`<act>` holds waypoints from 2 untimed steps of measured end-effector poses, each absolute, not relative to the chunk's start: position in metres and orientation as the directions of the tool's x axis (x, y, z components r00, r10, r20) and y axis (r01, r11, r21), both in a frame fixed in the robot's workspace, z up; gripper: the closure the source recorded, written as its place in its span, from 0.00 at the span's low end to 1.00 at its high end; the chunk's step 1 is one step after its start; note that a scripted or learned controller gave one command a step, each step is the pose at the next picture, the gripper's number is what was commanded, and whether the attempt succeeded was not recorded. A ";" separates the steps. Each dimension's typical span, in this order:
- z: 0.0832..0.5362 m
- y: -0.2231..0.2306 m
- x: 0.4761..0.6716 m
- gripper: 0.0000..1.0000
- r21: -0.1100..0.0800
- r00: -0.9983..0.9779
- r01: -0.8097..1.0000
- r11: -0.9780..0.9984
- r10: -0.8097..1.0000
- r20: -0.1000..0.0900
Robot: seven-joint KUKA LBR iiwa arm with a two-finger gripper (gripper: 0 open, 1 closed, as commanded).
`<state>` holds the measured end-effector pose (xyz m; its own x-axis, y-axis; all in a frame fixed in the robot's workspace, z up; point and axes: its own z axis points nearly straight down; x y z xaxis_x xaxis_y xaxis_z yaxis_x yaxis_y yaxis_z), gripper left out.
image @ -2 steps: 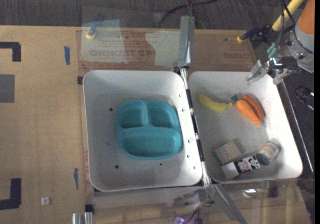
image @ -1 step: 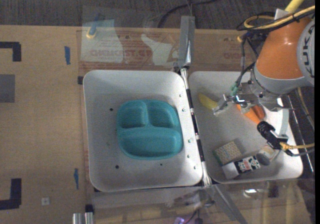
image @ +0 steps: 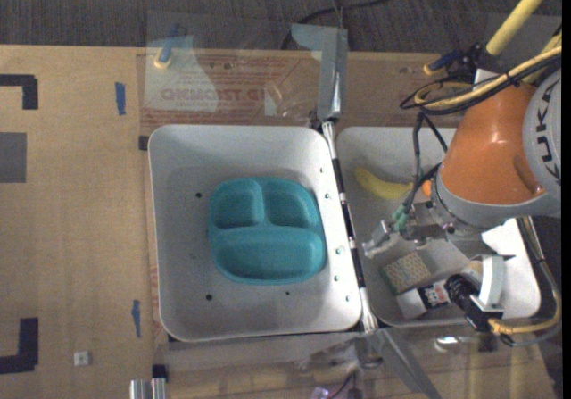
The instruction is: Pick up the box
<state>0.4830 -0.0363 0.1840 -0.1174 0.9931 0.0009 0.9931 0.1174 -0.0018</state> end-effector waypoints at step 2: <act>0.093 -0.093 0.483 0.00 0.009 0.095 0.995 -0.095 0.995 0.008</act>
